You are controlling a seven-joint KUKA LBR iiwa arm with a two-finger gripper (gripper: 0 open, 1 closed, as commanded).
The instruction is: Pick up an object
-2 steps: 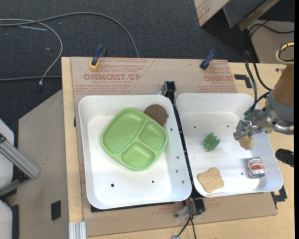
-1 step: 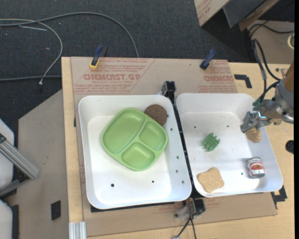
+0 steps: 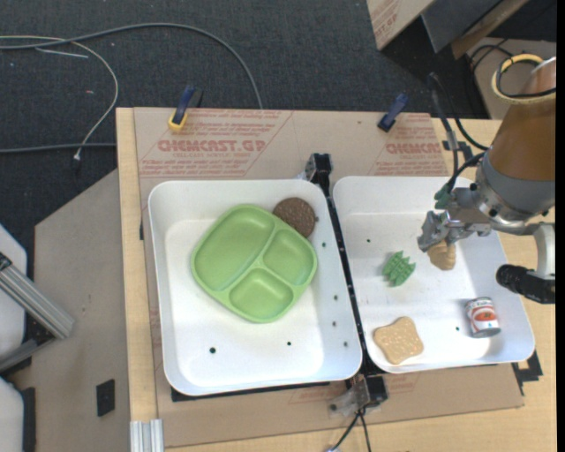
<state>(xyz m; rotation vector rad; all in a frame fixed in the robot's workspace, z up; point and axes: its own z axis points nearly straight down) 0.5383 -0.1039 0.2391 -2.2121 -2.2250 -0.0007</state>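
A dark grey carpeted floor (image 3: 265, 53) is seen behind and to the left of the bench. A thin grey cable (image 3: 97, 62) is trailed across it in loops. The bench is covered by a cardboard sheet (image 3: 221, 141) printed with red lettering and fastened at its far edge by two blue clamps (image 3: 184, 104). A cardboard box (image 3: 397, 18) is placed at the top right.

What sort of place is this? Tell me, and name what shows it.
Most likely a robotics lab's test bench, not a kitchen. Two white bins sit on a cardboard sheet held by blue clamps, cables trail across the dark floor, and the items are toy food, like the slice of bread and the small can.
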